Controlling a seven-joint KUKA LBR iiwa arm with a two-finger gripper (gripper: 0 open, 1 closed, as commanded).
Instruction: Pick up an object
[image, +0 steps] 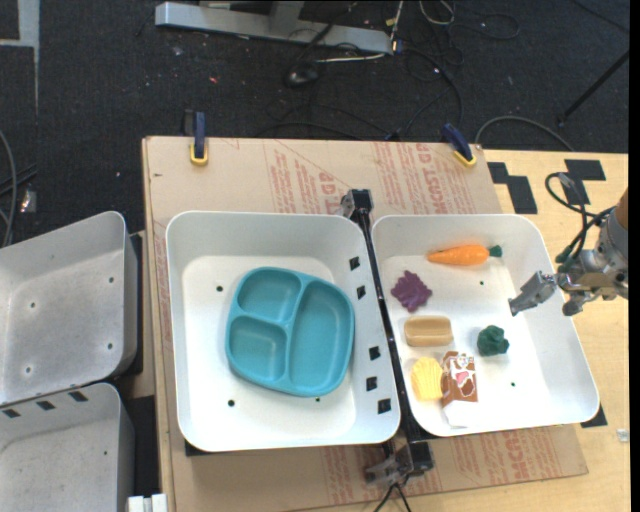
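The right bin (566, 392) holds several small toys. An orange carrot (460, 256) lies near its far side, with a purple piece (410, 291) to its left. A tan block (428, 330), a green broccoli piece (492, 341), a yellow corn piece (427, 378) and a brown-and-white carton (460, 379) sit nearer the front. My gripper (549, 297) hovers over the bin's right edge, to the right of the carrot and above the broccoli piece. Its fingers are spread, with nothing between them.
The left bin (190, 300) holds a teal divided plate (292, 330). A black divider (372, 300) runs between the bins. Clamps (199, 136) pin the cardboard base at the back. White trays (60, 300) lie off to the left.
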